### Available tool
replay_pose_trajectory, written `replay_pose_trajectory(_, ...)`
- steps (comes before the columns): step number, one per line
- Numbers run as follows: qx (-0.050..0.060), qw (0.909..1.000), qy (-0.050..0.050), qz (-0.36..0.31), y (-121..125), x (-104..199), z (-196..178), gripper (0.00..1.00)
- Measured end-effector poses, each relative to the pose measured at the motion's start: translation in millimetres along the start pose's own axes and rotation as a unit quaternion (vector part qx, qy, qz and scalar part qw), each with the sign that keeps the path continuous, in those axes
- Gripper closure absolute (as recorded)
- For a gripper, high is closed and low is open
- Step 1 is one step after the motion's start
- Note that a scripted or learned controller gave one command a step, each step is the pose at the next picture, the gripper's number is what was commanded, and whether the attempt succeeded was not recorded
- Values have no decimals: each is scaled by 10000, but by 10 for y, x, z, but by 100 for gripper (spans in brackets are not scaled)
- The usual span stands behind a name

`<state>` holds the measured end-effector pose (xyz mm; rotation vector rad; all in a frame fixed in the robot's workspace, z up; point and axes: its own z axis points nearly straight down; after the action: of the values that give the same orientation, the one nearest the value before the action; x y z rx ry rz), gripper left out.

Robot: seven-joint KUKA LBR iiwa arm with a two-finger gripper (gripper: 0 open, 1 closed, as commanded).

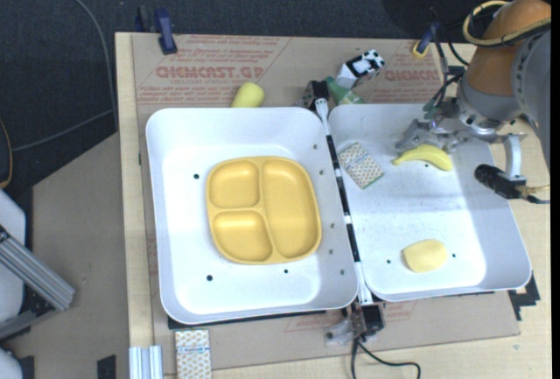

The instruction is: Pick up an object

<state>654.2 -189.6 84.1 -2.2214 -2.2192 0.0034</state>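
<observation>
My gripper (426, 134) hangs low over the far part of the right bin (490, 268), its 2 fingers spread apart just above a yellow banana (425, 158) that lies on the bin floor. A patterned packet (360, 165) rests near the bin's left wall and a yellow block (425, 256) sits toward the near edge, while the left bin (175, 193) carries a yellow 3-compartment plate (262, 209).

Red print reading "CHEMCAST GP" runs along the upper left of the brown paper-covered table (210, 62); a fainter repeat shows at upper right. The smaller lines beneath are too small to read.
</observation>
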Motion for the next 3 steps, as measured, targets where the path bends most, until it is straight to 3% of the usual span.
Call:
replay_pose_trajectory(1,-23,10000,-8,-6,16,5,-118,100)
replay_pose_trajectory(2,-34,10000,-12,-5,91,-349,-822,100)
replay_pose_trajectory(3,-22,10000,-7,-7,86,-343,-809,0)
